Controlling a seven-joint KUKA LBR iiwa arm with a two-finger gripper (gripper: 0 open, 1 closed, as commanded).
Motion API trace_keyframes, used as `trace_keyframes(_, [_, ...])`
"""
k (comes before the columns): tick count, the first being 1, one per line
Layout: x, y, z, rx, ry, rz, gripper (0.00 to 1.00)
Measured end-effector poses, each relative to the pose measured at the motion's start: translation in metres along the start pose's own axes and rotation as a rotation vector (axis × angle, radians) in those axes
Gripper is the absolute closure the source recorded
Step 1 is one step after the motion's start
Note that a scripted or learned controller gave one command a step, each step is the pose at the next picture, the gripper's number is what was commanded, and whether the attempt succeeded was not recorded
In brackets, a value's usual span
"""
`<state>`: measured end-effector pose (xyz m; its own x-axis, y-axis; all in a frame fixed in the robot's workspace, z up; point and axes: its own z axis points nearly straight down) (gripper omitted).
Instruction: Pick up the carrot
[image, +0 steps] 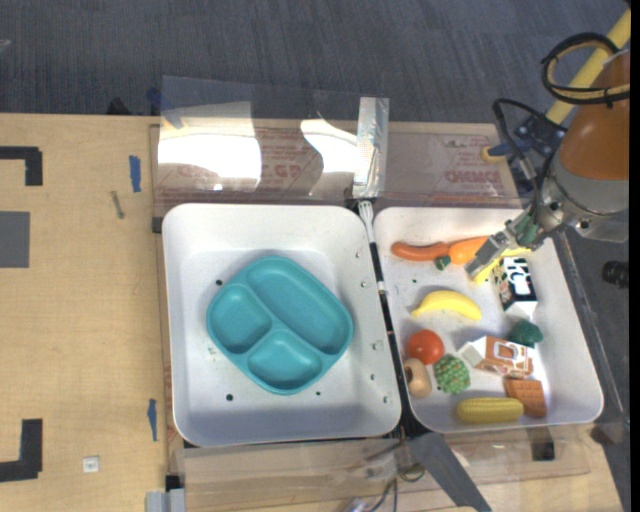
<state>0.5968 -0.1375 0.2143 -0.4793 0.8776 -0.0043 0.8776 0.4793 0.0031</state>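
Currently the teal divided plate (280, 322) lies alone in the left bin (190, 240), far to the gripper's left and out of the way. Carrot (440, 250) lies flat along the right bin's (585, 385) back wall, thick end just left of the gripper (492, 257), seemingly touching it; approach looks aimed at that end. Whether the fingers are spread or pressed together I cannot tell. Banana (448, 305), tomato (425, 346) and corn cob (489, 408) sit below-left of it.
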Motion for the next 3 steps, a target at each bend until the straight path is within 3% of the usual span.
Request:
trace_keyframes(1, [-0.037, 0.035, 0.115, -0.005, -0.005, -0.027, 0.0])
trace_keyframes(2, [-0.035, 0.036, 0.106, -0.004, -0.005, -0.031, 1.0])
trace_keyframes(3, [-0.001, 0.049, 0.029, -0.005, -0.002, 0.117, 1.0])
